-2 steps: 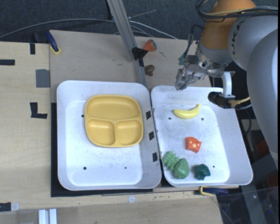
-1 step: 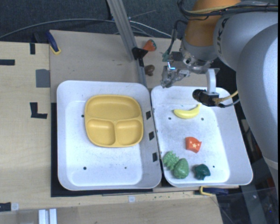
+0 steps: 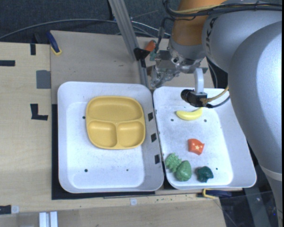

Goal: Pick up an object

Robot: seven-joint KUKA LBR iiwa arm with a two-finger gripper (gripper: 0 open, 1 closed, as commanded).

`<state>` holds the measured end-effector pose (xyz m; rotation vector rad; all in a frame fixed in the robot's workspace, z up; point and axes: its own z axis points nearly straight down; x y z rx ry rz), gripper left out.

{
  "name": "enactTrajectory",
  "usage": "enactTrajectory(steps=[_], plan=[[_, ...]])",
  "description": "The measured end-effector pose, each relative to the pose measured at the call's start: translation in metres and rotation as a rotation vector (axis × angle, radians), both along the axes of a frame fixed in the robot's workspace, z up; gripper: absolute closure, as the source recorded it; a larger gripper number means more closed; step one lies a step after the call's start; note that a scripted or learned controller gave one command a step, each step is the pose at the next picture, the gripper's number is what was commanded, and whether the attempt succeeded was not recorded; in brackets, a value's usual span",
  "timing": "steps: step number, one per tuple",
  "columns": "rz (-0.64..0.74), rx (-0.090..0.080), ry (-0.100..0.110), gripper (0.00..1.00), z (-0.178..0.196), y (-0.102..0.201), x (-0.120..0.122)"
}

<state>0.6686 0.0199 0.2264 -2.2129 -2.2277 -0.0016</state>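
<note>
- We see the left bin [image 3: 68, 126] holding a smooth yellow three-compartment plate [image 3: 116, 122].
- The right bin [image 3: 227, 141] holds a curved banana [image 3: 189, 114] at 12 o'clock, a strawberry [image 3: 196, 146] centrally, and broccoli [image 3: 173, 161], a green pear [image 3: 183, 170] and a dark-green toy [image 3: 204, 173] at 6.
- We cannot tell how the jaws [image 3: 160, 79] stand, above the bins' far rim.

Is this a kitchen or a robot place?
Most likely a robot test lab, not a kitchen. A big grey robot arm reaches over two white bins on a wooden bench, and the food, like the banana, looks like toys. Cables run behind.

The grey arm reaches in, its hand [image 3: 162, 78] apparently raised, fingers unclear.
</note>
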Motion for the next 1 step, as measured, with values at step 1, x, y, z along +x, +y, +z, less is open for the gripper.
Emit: enactTrajectory(steps=[1], plan=[[0.002, 0.000, 0.000, 1.00, 0.0016, 0.0646, -0.0007]])
